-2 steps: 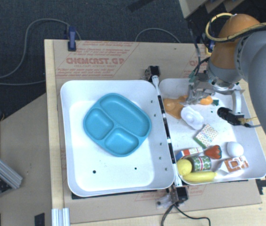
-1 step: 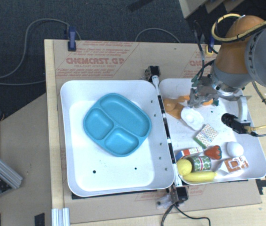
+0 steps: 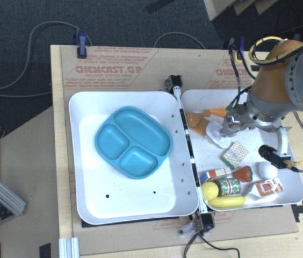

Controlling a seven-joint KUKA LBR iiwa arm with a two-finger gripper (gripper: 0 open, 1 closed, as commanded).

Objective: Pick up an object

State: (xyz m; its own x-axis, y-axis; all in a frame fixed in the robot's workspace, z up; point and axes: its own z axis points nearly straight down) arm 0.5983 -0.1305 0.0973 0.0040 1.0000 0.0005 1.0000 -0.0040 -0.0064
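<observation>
The brown surface point(image 3: 141, 63) holds two bins. At 3 o'clock, the end effector point(image 3: 231, 123) reaches low for toys; its grip I cannot tell.

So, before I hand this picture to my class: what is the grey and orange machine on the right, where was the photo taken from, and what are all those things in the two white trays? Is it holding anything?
It is a robot arm, grey with an orange band, reaching in from the right. Its gripper, a two-finger claw, is low over the right bin. The single camera is fixed above the bench and looks down at a slant.

The left bin holds a blue divided plate. The right bin holds a jumble of small things: a yellow banana, a lemon, a green can, a red piece, a checked packet, an orange and white carton, a white egg-like ball and an orange-brown piece near the gripper.

Whether it grips anything cannot be told from this angle.
</observation>
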